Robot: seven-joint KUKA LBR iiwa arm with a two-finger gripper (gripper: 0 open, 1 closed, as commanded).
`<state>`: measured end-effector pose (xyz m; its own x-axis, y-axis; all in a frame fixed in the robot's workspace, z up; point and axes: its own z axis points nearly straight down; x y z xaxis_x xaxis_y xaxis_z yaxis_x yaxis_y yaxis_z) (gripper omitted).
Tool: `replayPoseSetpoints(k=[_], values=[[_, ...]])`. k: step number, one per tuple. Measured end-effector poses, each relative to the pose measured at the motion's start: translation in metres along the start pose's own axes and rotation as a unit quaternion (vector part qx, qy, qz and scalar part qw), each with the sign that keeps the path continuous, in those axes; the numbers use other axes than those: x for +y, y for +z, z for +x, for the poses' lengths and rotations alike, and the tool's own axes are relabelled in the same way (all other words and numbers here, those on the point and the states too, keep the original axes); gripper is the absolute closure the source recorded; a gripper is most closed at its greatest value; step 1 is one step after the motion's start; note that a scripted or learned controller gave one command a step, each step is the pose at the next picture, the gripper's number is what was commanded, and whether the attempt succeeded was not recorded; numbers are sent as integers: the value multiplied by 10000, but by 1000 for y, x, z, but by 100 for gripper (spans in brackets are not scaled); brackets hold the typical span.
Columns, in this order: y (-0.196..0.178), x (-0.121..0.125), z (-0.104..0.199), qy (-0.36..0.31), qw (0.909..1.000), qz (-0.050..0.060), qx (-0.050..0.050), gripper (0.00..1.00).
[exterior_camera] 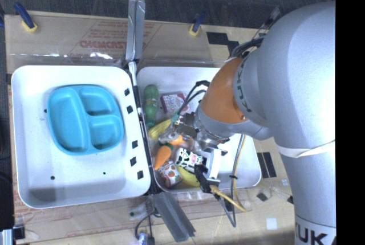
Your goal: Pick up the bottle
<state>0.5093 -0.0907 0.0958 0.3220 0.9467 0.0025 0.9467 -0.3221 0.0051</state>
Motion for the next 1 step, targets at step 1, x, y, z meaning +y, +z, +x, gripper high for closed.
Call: replayPoseSetpoints(k=[1], values=[[0, 0, 0, 0, 10000, 0, 0, 0]])
